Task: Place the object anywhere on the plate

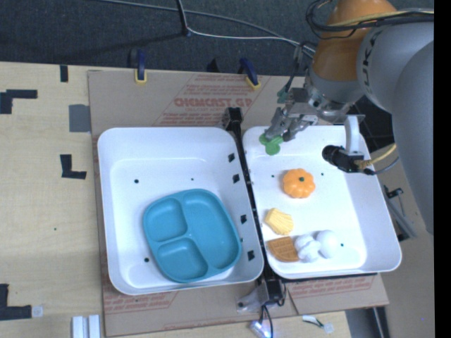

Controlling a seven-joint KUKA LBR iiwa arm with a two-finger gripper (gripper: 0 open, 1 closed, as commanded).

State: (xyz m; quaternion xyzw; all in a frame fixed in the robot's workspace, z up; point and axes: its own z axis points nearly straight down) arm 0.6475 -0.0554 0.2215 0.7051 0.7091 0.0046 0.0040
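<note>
Your tabletop (42,210) carries cardboard under two white bins. In the left bin (120,153), toward the near edge, lies the blue divided plate (190,234). In the right bin (366,217), nearest you, sit a waffle piece (283,248) and white lumps (317,246), then a yellow piece (279,222), then the orange pumpkin (299,183). At the far corner your hand (276,138) is closed on a small green object (271,145), held just over the bin.

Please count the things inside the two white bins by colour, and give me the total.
Blue: 1, the plate
Orange: 1, the pumpkin
Yellow: 1, the yellow piece
Tan: 1, the waffle piece
White: 1, the white lump
Green: 1, the green object at the gripper
Total: 6
</note>
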